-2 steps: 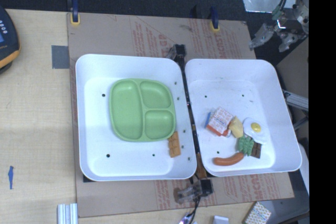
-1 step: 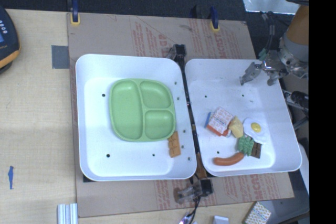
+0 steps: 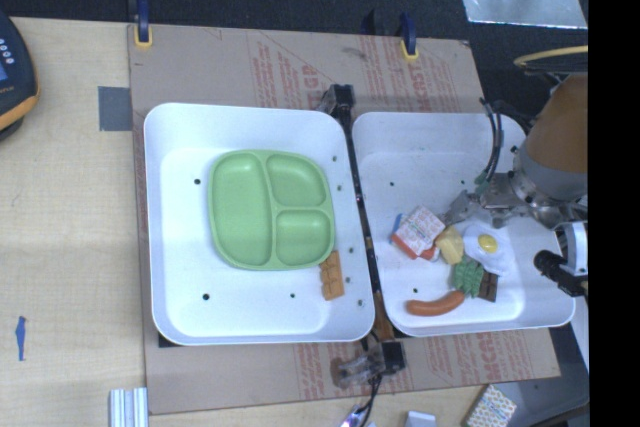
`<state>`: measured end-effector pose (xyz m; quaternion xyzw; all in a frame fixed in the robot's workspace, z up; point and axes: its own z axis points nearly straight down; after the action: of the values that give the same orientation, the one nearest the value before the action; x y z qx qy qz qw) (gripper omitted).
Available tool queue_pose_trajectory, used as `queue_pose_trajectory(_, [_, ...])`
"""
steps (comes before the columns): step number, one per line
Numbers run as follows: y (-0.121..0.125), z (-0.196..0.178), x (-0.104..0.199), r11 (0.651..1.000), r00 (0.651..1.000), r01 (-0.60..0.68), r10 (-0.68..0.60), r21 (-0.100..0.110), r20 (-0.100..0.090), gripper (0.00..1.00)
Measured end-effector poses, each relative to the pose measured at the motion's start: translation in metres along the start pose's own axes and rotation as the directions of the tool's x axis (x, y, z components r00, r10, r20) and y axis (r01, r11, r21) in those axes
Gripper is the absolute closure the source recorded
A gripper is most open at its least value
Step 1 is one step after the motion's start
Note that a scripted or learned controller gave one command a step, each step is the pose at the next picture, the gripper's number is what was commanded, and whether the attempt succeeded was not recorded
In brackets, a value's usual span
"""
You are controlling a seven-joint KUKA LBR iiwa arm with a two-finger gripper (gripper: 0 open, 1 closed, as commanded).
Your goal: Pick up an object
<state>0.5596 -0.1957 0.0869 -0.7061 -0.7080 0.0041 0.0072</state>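
Two shallow white bins are sitting side by side on a sheet of cardboard point(image 3: 300, 65) covering the tabletop point(image 3: 60, 245). The left bin point(image 3: 165, 215) is holding a green divided plate point(image 3: 270, 209), lying flat near its middle, and a small orange-brown waffle-like piece point(image 3: 331, 276) resting just beside the plate's lower right corner, close to the bin's right wall.

The right bin point(image 3: 420, 140) is holding a cluster of toy food toward its lower right. A red and white packet point(image 3: 418, 233) is lying tilted at the cluster's left. Just right of it a yellow rounded piece point(image 3: 451, 243) is touching a green leafy piece point(image 3: 467, 275), and a fried egg point(image 3: 488, 246) is lying beside them. A dark brown piece point(image 3: 488, 286) is partly tucked under the green one, so its shape is hard to make out. A red sausage point(image 3: 436, 305) is lying below them, near the bin's front wall.

The grey arm point(image 3: 555, 150) is reaching in from the right, much of it cut off at the frame's side. The end effector point(image 3: 484, 194) is hanging over the right bin, just above the egg and the yellow piece; it is blurred and seen from above, so I cannot tell how wide it is or whether anything is in it. A black cable point(image 3: 493, 140) is curving up along the wrist.
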Motion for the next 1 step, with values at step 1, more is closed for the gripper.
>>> queue_pose_trajectory(1, [0.0766, -0.1811, -0.0171, 0.999, 1.000, 0.004, -0.004, -0.035, 0.013, 0.00])
